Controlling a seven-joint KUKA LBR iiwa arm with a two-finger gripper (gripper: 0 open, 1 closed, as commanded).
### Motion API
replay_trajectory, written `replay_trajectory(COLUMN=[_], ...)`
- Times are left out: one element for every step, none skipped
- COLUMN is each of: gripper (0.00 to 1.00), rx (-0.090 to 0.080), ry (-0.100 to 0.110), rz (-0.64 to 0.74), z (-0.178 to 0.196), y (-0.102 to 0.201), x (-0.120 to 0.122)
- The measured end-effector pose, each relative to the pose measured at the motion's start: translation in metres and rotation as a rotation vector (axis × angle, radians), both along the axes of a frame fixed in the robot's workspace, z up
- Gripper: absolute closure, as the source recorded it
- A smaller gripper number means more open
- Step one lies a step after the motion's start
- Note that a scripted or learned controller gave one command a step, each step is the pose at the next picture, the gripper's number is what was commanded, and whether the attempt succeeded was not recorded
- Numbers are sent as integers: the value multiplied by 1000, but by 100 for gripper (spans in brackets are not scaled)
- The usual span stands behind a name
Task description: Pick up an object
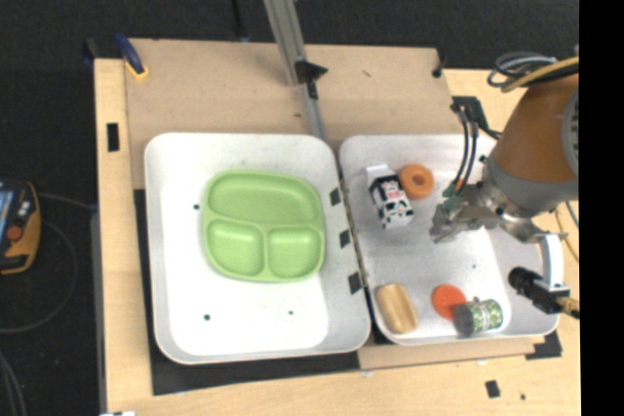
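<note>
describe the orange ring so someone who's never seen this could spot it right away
Look in the right-hand white bin, toward its far edge. The orange ring lies there just right of a small black-and-white toy. It is the one round thing with a hole through its middle; the other orange thing, a flat disc, lies at the near edge.

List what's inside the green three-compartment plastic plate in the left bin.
Nothing visible: all three compartments of the green three-compartment plastic plate show bare green surface. It lies flat in the left white bin, so whatever is under it is covered.

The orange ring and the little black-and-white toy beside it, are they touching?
Cannot tell. In the camera view the orange ring sits right against the toy, with no plain gap or contact.
</note>
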State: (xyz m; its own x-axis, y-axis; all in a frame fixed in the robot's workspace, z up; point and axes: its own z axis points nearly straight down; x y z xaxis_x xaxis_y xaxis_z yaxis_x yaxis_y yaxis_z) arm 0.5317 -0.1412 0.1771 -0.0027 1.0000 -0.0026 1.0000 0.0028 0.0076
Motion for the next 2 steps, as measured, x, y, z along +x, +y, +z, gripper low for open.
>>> replay_trajectory(gripper=[100,100], rx=[0,0], ry=[-2,1], rz=[1,1], z=[65,103], y=[0,-1], x=[2,4])
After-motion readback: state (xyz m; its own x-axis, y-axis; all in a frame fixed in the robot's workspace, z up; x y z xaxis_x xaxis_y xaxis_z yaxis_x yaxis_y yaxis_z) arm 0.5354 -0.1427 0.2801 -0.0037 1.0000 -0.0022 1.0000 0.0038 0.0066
